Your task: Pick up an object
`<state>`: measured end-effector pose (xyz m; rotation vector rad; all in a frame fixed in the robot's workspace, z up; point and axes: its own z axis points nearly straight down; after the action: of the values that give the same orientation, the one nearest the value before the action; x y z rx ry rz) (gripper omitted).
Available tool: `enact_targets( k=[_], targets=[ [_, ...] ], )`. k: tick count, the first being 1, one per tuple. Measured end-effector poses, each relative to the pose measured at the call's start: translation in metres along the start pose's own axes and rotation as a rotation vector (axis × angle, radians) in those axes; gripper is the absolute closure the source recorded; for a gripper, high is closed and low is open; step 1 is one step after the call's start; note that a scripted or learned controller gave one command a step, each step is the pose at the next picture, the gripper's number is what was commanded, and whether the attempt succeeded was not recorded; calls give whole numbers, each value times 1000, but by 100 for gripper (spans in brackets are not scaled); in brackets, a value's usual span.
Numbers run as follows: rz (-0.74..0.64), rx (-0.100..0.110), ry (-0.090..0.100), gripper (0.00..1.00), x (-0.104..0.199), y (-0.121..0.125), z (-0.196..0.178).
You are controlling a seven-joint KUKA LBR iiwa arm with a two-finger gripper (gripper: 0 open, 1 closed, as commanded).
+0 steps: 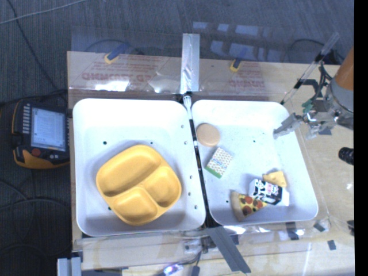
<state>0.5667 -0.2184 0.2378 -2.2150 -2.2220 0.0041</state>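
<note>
The right bin (299, 171) holds several small objects. A round tan disc (208, 134) lies near its back left corner, with a small green-and-white box (219, 161) just in front of it. Toward the front right lie a pizza-slice toy (244, 204), a black-and-white patterned item (266, 192) and a yellow wedge (276, 178), close together. My gripper (294, 123) hangs over the bin's back right edge, apart from all of these objects, and nothing shows in its grasp.
In the left bin (86, 131) lies a yellow divided plate (138, 183). A raised divider (195, 154) runs between the two bins. A handheld pendant with a screen (43, 132) sits off the bench to the left. Cables trail near the arm at the right.
</note>
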Motion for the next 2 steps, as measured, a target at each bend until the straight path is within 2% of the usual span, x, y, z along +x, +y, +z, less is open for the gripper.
enact_targets(
  k=[1, 2],
  targets=[
    [-131, 1, 1, 0, 58, -8, 118],
    [428, -10, -1, 0, 50, 44, 149]
  ],
)
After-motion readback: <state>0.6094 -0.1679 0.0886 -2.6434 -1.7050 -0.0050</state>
